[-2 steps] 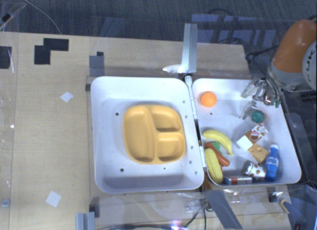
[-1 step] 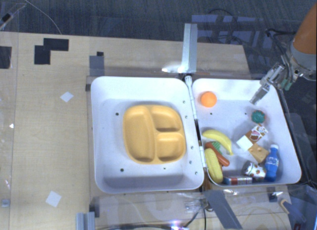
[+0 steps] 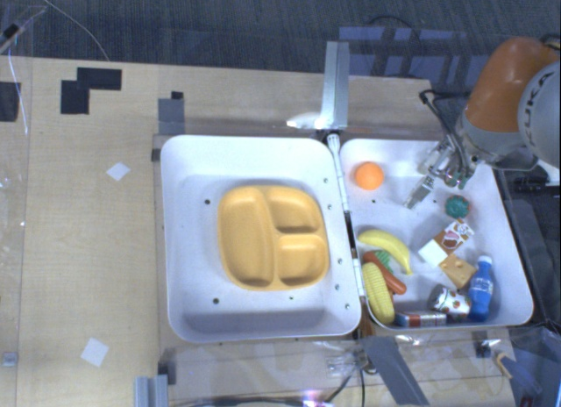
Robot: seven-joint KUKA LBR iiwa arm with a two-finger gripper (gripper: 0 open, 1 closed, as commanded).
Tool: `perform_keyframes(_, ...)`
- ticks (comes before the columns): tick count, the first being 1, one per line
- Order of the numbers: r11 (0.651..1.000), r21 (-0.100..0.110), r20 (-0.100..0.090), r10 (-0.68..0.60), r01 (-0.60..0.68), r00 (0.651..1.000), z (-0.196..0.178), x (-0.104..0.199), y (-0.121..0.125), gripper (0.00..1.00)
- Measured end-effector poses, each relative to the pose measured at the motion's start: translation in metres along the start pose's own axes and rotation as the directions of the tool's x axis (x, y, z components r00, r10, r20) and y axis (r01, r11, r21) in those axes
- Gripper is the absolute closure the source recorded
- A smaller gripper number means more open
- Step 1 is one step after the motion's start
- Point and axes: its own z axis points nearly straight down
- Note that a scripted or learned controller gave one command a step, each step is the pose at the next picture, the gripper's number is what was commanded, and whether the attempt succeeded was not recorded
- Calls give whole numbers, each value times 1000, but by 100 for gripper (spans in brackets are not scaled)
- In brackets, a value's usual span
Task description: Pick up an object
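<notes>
- light wooden bench [image 3: 88,221], carrying two shallow white bins side by side
- left bin [image 3: 188,309] and right bin [image 3: 517,296], their inner rims touching
- black tape patches [image 3: 88,88] near the bench's far left corner

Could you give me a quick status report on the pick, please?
Gripper above right bin, jaws open, nothing held. Orange ball to its left. Teal ball close beside.
</notes>
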Motion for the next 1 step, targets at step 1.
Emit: perform_keyframes(1, 981, 1, -4, 196, -196, 981, -16, 74, -9, 0)
